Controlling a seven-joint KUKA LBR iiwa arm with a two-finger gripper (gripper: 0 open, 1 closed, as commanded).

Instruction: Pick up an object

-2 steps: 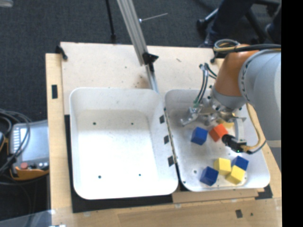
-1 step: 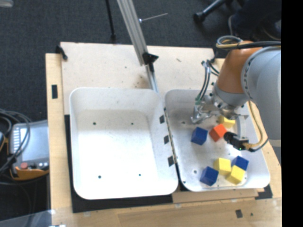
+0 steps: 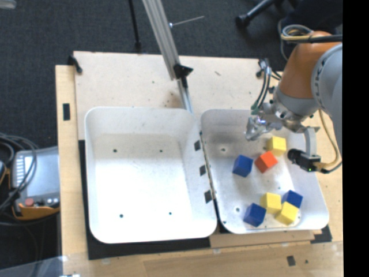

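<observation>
The grey arm (image 3: 323,68) reaches in from the right, its orange band (image 3: 300,68) above the wrist, bent downward so the gripper (image 3: 256,128) hangs low at its tip, cables trailing along the wrist

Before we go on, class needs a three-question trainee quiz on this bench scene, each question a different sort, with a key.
1. True or false: every block lies in the right bin.
2. How many blue blocks are there? A) one B) three C) five
3. Fill in: the block nearest the gripper is ____ in colour.

Key:
1. True; the left bin holds no blocks.
2. B: one mid-bin, two near the front.
3. Yellow, with the orange block just below it.
</observation>
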